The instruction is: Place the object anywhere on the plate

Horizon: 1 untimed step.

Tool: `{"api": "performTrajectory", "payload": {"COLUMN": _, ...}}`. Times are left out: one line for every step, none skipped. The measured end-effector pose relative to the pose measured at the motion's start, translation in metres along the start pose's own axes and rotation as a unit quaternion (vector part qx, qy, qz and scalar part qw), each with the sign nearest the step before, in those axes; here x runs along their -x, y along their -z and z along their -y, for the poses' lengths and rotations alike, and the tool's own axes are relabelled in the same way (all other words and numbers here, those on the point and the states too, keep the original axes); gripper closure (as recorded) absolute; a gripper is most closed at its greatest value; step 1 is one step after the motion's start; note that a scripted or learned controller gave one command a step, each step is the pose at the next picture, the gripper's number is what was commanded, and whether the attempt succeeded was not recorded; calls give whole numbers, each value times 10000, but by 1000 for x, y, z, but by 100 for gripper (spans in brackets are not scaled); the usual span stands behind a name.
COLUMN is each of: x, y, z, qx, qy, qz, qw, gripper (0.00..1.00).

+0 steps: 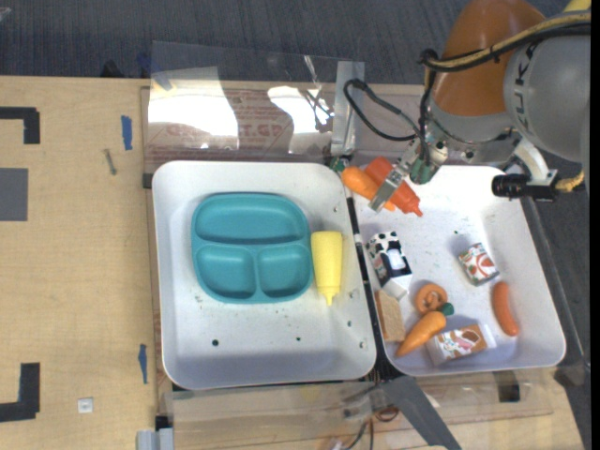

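Observation:
A teal divided plate (251, 246) lies in the left bin (178, 336). Over the upper left corner of the right bin (534, 251), near the wall between the bins, is my gripper (386, 192). It is shut on an orange toy object (368, 175), which sticks out on both sides of the grey fingers (382, 195). The held object is up and to the right of the plate, beyond the plate's rim.
A yellow mustard bottle (327, 262) lies right beside the plate in the left bin. The right bin holds a black-and-white carton (389, 254), a bread slice (391, 317), a carrot (422, 331), a sausage (505, 307) and two small cartons (477, 263).

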State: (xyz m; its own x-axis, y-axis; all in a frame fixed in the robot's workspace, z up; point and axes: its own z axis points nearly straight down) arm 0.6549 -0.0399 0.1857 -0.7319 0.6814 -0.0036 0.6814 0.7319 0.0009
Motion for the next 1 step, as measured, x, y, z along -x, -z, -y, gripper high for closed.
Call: {"api": "performTrajectory", "payload": {"x": -29, "y": 6, "z": -35, "qx": 20, "qy": 896, "qz": 8, "qw": 9960, "gripper": 100}}
